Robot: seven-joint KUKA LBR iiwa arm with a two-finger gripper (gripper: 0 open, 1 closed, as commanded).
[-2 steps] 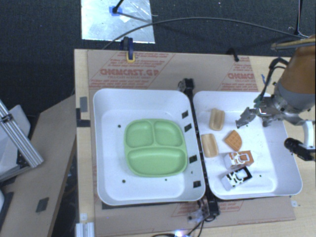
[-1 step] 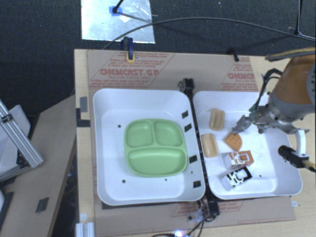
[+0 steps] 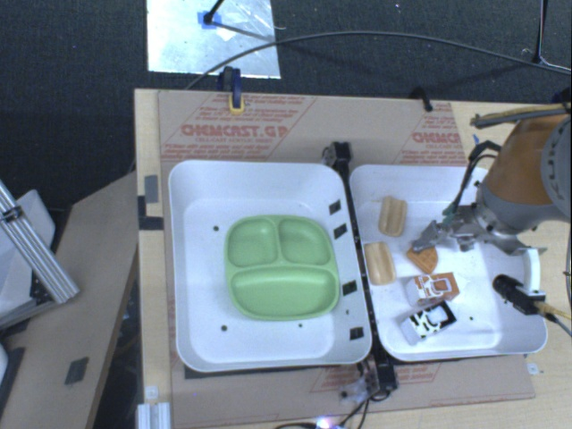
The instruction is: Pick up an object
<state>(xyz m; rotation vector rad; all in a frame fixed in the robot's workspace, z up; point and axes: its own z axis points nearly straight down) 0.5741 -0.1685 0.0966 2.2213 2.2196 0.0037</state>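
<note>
Metal fingers of the gripper (image 3: pixel 427 238) reach leftward into the right bin (image 3: pixel 514 336), their tips just above an orange-brown wedge-shaped piece (image 3: pixel 424 260) that looks like a toy slice of food. Whether the fingers are parted or closed cannot be told; they merge into one grey shape, and nothing is visibly held between them. The wedge lies flat on the bin floor, at or just under the fingertips, though contact is not clear.

Taking the wedge as the landmark: up and to its left lies a tan oblong piece (image 3: pixel 391 215), like a small bread roll. To the left of the wedge, close to the bin's left wall, lies a second tan oblong piece (image 3: pixel 380 263). Just below the wedge sits a small orange and white box (image 3: pixel 435 287), and below that a black and white block (image 3: pixel 429 321), the two nearly touching. To the right of the wedge, the grey arm (image 3: pixel 523 181) with its orange band rises toward the frame edge, and a black cable hangs along it.

Well to the left of the wedge, beyond the divide between bins, the left bin (image 3: pixel 201 204) holds a green divided plate (image 3: pixel 281 268) with three compartments, lying flat near its middle.
</note>
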